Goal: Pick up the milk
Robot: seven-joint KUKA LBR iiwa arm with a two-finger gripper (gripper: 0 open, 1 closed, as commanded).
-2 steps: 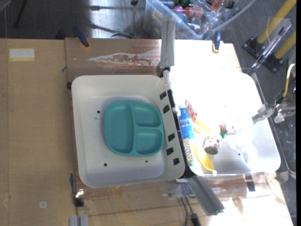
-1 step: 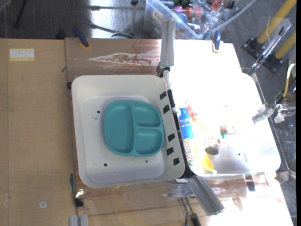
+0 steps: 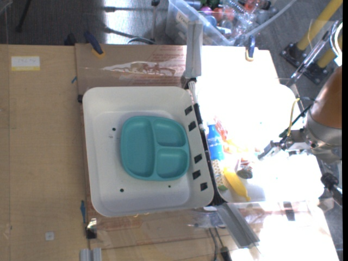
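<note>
**Milk carton sitting by the divider, arm off to the right**

So the milk (image 3: 215,141) looks like the blue carton lying in the right bin (image 3: 272,80), pressed up against the divider on that bin's left side. There's a red-and-white label, but the print is too blurry to read. A yellow banana (image 3: 237,184) lies just nearer, with a small dark round thing (image 3: 244,173) beside it. The gripper (image 3: 266,152) is further right, apart from the milk, holding nothing; can't tell how wide it's open in the glare. The left bin (image 3: 98,145) has a teal divided plate (image 3: 154,148).
</note>
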